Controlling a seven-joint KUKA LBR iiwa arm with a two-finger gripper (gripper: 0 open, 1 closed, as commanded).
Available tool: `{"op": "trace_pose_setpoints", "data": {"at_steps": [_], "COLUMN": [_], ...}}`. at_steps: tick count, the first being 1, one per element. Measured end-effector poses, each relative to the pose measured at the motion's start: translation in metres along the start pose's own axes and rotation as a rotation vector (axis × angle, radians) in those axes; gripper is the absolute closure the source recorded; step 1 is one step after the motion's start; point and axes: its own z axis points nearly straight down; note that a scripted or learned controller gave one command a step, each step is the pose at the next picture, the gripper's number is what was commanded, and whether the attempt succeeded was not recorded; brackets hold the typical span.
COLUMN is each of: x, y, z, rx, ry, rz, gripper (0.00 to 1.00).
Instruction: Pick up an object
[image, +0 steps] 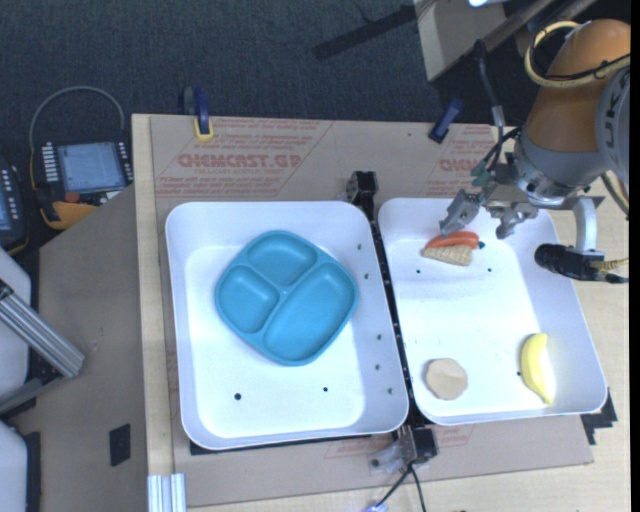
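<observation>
Claw (482, 216) hangs over the far end of the right bin (500, 300), its two fingers spread apart with nothing between them, just above and beside the carrot (453, 240) that lies on top of a cracker (447, 255). Nearer the front of that bin sit a round biscuit (446, 379) and a banana (538, 366), while the left bin (200, 300) holds a blue divided plate (287, 296). Since the carrot rests on the cracker, a closing pinch could roll it off or catch both, and the grip might slip.

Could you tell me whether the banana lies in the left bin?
No, the banana lies in the right bin, near its right edge.
</observation>
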Motion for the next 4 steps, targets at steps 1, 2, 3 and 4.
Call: {"op": "trace_pose_setpoints", "data": {"at_steps": [1,2,3,4], "x": [0.0,0.011,0.015,0.015], "y": [0.003,0.005,-0.002,-0.002], "z": [-0.009,0.043,0.09,0.118], "rx": [-0.015,-0.012,-0.01,-0.011], "ry": [-0.001,-0.001,-0.001,-0.001], "rz": [-0.002,-0.003,-0.002,-0.002], "gripper": [0.0,0.0,0.0,0.0]}}
